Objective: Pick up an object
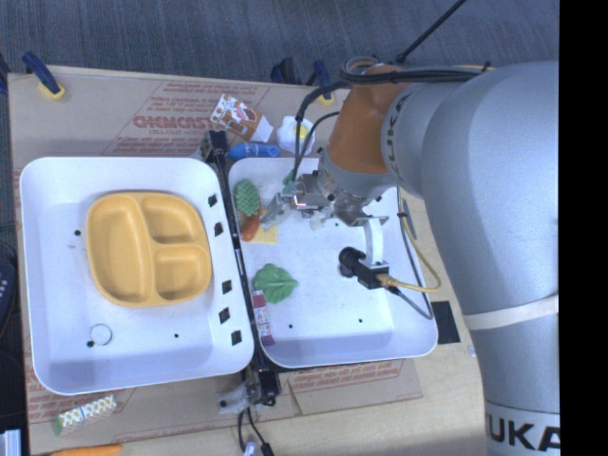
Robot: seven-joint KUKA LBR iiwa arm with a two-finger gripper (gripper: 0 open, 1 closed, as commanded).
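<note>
The right bin (pixel 380 335) holds a green ridged piece (pixel 247 197) by its left wall. Just below that piece lie an orange carrot-like piece (pixel 250 226) and a small yellow slab (pixel 267 237). A green leaf-shaped toy (pixel 275 282) lies lower down, near the bin's middle left. My gripper (pixel 278 209) reaches in from the right below the orange band. It is low over the bin's upper left, right beside the green ridged piece and the carrot-like piece. I see nothing clearly held.
The left bin (pixel 38 255) holds a yellow divided plate (pixel 147 247) and a small clear ring (pixel 100 334). A snack packet (pixel 234 114) and a blue item (pixel 253 150) lie behind the bins. A black connector with a yellow cable (pixel 361 268) hangs over the right bin.
</note>
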